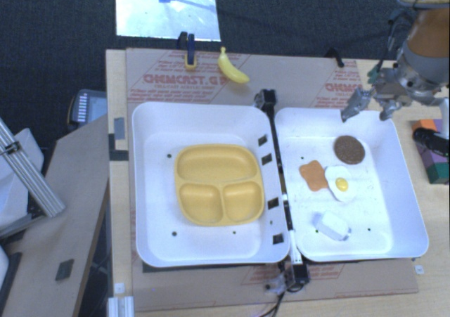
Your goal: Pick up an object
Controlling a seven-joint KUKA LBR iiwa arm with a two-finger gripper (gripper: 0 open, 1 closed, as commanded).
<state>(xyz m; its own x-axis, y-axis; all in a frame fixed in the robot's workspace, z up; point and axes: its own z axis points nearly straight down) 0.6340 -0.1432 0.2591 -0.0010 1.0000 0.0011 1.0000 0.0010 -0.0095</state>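
The left bin (151, 238) carries a yellow divided tray (216, 183) near its centre, lying flat with three compartments, two of them along the side toward the bin's front edge; nothing sits in them. Behind the bins, on the bench (295, 73) near its back edge, a toy banana (232, 68) lies outside either bin, beyond a pick confined to the bins.

The right bin (401, 238) holds the candidate objects. A white block (332, 225) rests toward its front edge. An orange piece (313, 175) lies near the centre, touching a toy fried egg (341, 184) on its right. A brown disc (349, 149) sits behind them, toward the back edge, apart from both.

The gripper (370, 105) hangs above the right bin's back edge, fingers spread wide with nothing between them. The disc lies nearest and stands clear of neighbours, so it appears the likeliest target; no descent is yet evident.
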